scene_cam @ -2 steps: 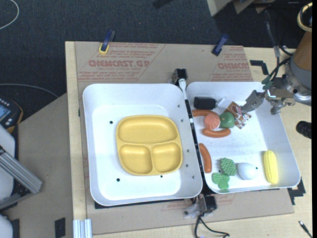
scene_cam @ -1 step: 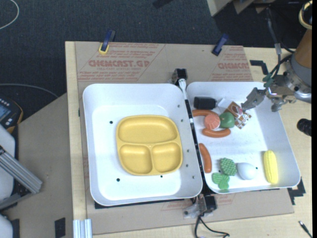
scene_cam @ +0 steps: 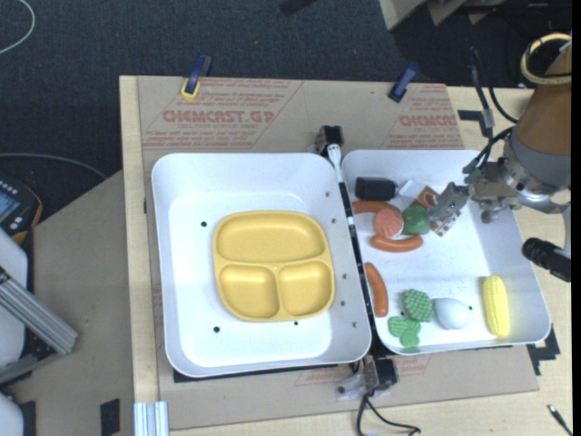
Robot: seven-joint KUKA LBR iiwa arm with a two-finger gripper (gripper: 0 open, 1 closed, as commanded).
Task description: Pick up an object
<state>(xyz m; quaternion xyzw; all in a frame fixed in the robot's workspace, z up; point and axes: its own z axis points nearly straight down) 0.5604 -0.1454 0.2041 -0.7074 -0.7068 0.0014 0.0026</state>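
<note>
Toys crowd the right bin (scene_cam: 508, 243): green pepper (scene_cam: 418, 219), sausages, corn (scene_cam: 495, 304), egg (scene_cam: 452, 312). Gripper (scene_cam: 443, 214) hovers upper right beside the pepper, likely lining up a grasp; fingers' opening unclear, nothing visibly held.

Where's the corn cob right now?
The corn cob lies in the right bin, near its front right corner, just right of the white egg.

A brown board-covered bench (scene_cam: 272, 107) carries two white bins side by side, left bin (scene_cam: 182, 243) and right bin (scene_cam: 522, 307).
</note>
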